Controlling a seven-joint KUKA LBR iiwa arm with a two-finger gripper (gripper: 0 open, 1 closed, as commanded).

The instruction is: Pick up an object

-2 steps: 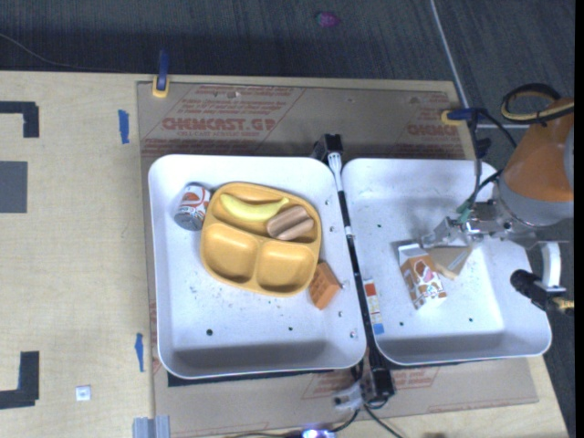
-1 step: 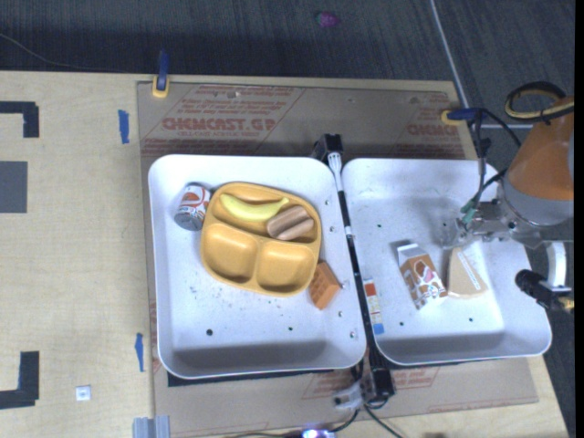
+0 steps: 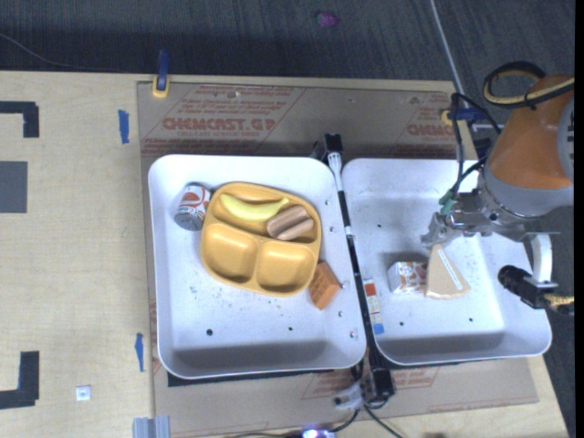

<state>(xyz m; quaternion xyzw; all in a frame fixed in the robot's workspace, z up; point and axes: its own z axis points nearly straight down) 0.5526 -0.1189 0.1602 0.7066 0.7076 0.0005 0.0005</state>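
Over the right bin (image 3: 401, 340), near its right edge, the claw (image 3: 444, 229) hangs above a pale wedge (image 3: 444, 276) beside a small carton (image 3: 407, 276); its grip state cannot be told.

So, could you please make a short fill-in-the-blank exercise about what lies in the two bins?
1. The yellow tray lies in the ____ bin.
2. A banana and a ____ lie in the tray's top compartment.
3. The can lies at the tray's ____ side.
4. The pincer hangs over the ____ bin.

Missing: left; sausage; left; right
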